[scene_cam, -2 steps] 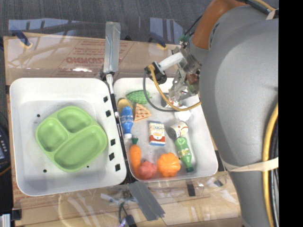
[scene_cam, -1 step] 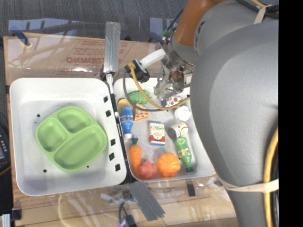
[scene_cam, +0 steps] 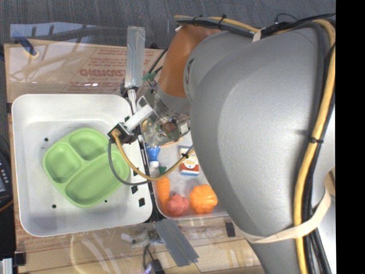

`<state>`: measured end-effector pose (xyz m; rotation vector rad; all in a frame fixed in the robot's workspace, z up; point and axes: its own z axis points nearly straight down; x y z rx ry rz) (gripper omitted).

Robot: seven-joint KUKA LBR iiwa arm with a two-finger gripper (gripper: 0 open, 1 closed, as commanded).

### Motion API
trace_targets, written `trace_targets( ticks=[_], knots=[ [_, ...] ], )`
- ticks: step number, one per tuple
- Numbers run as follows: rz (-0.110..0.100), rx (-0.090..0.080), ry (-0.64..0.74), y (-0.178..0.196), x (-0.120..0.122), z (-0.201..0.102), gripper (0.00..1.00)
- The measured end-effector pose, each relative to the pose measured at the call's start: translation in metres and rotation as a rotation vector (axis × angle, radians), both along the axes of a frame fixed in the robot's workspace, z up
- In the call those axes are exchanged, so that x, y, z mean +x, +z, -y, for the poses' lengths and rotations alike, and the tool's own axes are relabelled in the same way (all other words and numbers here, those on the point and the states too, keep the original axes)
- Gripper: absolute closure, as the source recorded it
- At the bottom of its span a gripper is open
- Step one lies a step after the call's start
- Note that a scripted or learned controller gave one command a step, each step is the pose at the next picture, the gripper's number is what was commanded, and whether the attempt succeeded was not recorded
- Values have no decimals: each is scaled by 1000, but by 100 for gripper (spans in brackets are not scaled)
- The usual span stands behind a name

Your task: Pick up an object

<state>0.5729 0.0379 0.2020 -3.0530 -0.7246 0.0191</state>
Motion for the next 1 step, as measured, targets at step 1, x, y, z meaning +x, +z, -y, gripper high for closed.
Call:
trace_targets(
  ticks=[1],
  knots=[
    [6, -4, -198, 14, -11, -34, 100]
  ],
)
